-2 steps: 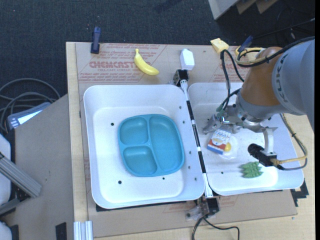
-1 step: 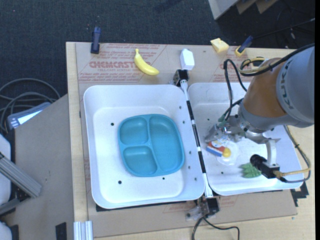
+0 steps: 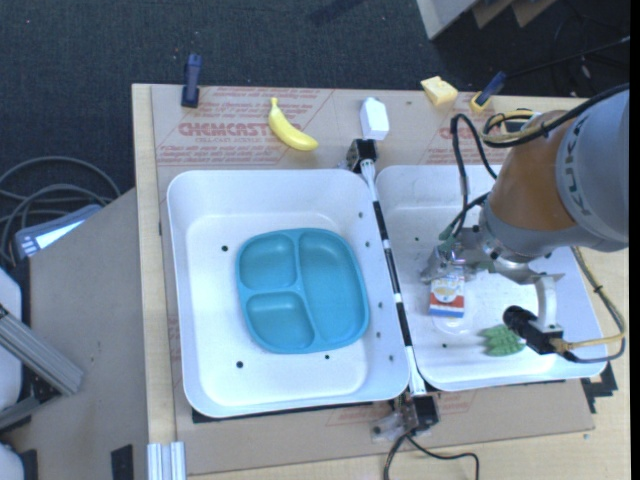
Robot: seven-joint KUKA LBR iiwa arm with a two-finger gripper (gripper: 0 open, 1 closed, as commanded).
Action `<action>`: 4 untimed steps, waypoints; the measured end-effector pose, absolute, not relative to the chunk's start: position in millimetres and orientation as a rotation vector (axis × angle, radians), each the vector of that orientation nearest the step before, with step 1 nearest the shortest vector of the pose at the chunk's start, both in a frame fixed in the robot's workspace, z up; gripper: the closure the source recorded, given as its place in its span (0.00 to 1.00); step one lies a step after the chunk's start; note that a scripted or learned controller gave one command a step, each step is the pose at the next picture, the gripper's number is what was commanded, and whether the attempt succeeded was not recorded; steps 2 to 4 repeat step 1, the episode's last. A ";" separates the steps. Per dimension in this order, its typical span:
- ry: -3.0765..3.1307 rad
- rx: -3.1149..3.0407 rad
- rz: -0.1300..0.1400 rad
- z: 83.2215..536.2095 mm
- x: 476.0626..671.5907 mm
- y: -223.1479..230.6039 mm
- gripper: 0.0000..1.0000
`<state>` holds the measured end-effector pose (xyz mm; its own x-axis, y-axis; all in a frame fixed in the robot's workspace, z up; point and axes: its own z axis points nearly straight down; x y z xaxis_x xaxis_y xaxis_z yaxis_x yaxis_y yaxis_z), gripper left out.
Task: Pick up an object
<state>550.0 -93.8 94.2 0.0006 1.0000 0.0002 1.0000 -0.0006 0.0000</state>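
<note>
My gripper (image 3: 449,261) hangs low in the right bin (image 3: 420,193), at the end of the grey arm with the orange band (image 3: 528,183). Just below it, touching or nearly touching, lies a small white object with a red and orange label (image 3: 448,299) on the bin floor. A green object (image 3: 502,341) rests near the bin's front edge, to the right of the gripper. The wrist hides the view between the fingertips.
The left bin (image 3: 200,218) holds a teal divided plate (image 3: 300,289). A banana (image 3: 290,128), a white piece (image 3: 374,118), a yellow block (image 3: 438,90) and a blue clip (image 3: 191,78) lie on the bench behind the bins. Black cables (image 3: 462,158) loop beside the arm.
</note>
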 end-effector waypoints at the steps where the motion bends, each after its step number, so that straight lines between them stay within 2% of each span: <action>1: -2.222 -2.221 0.000 238.0 519.3 -35.9 1.00; 4: -2.222 -2.221 0.000 238.0 519.3 -35.9 1.00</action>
